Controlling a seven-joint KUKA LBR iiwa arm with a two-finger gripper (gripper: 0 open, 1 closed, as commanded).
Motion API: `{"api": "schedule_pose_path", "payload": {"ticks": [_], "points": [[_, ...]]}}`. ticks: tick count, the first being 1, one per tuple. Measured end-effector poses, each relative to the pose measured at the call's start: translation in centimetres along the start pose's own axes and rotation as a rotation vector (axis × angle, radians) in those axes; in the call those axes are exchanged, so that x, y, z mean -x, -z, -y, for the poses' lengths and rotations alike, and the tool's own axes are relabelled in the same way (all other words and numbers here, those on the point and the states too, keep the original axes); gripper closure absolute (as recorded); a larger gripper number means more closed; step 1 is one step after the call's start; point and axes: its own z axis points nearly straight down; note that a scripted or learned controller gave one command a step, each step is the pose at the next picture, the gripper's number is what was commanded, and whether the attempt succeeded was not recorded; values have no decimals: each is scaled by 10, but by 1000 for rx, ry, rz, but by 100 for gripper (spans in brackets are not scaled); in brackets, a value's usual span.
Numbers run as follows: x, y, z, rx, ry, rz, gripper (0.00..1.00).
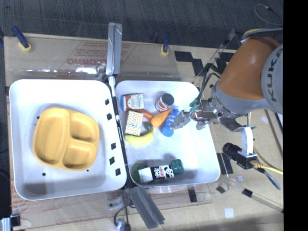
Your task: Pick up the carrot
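The gripper (179, 120) hovers low over the right bin (204, 150); whether its fingers are apart or together cannot be told. The carrot (160, 118) lies just left of it, touching a blue bottle (168, 124). A yellow tray (66, 138) sits in the left bin (21, 129). The bench stands on dark carpet. The arm (250, 76) reaches in from the right, wrist pointing left.

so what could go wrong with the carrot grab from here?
1. The carrot lies wedged between a blue bottle and a small carton; the gripper sits beside the bottle and may nudge or grab that instead.
2. A banana and a can crowd close by, so descending could scatter the cluster and roll the carrot off.
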Motion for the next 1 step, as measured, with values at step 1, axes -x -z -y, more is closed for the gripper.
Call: {"api": "schedule_pose_path", "payload": {"ticks": [1], "points": [[-26, -131, -67, -1, -133, 0, 0]]}}
